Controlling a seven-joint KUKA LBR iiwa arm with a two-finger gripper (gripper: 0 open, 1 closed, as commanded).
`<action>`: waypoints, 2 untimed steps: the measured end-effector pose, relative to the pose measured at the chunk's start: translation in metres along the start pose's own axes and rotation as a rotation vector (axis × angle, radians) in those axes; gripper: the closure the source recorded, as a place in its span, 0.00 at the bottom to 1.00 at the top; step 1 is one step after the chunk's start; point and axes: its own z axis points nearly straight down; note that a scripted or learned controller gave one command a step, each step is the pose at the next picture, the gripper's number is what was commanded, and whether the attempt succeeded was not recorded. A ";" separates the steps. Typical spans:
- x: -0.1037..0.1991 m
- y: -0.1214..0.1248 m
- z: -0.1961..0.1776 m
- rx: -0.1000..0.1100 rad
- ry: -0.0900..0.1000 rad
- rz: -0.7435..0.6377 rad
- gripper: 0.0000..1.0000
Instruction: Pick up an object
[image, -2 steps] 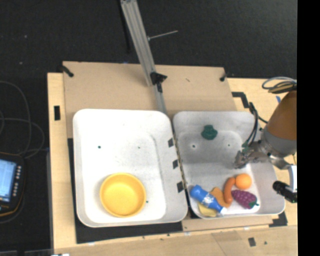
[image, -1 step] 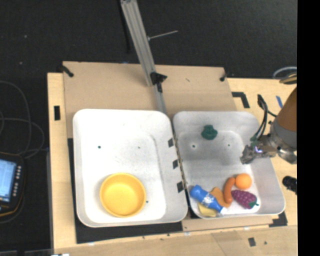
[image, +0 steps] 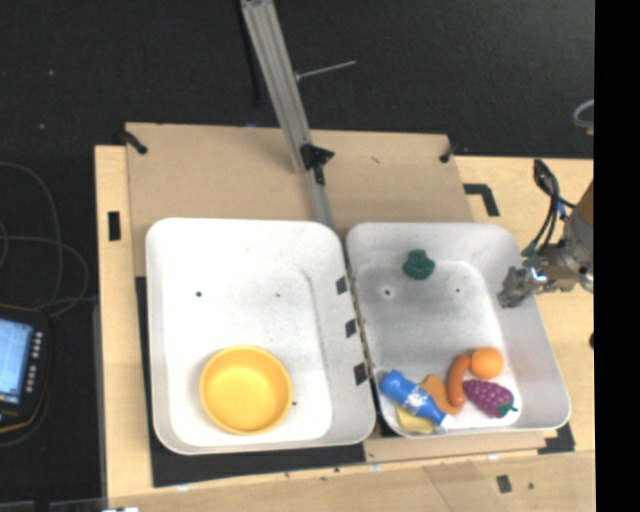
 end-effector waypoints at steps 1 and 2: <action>-0.009 0.002 -0.046 0.002 0.000 0.000 1.00; 0.036 -0.009 -0.036 0.008 0.003 -0.002 1.00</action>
